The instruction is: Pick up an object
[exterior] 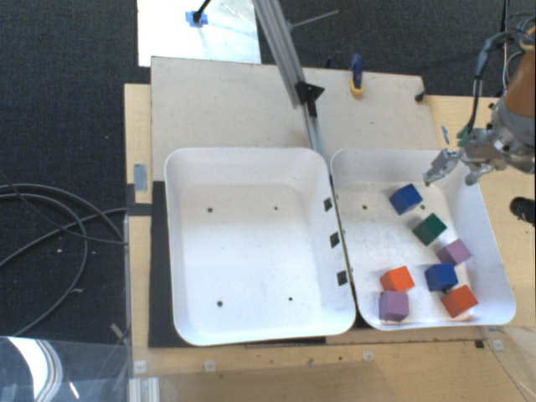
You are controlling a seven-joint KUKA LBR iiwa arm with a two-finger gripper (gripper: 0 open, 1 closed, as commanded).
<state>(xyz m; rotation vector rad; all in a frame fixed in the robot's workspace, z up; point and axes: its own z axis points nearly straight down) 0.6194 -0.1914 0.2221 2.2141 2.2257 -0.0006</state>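
Observation:
My gripper [456, 171] hangs over the far right part of the right bin [366, 174], its two fingers spread open with nothing between them. Just left of and below it lies a blue block [405, 198]. Further down the bin sit a green block [430, 228], a light purple block [456, 250], a second blue block [440, 276], an orange block [397, 279], a purple block [393, 306] and a red-orange block [459, 300].
The left bin [193, 224] stands beside the right one, sharing a raised rim in the middle. A slanted metal pole [280, 40] crosses the back board. Cables [50, 216] lie on the floor at the left.

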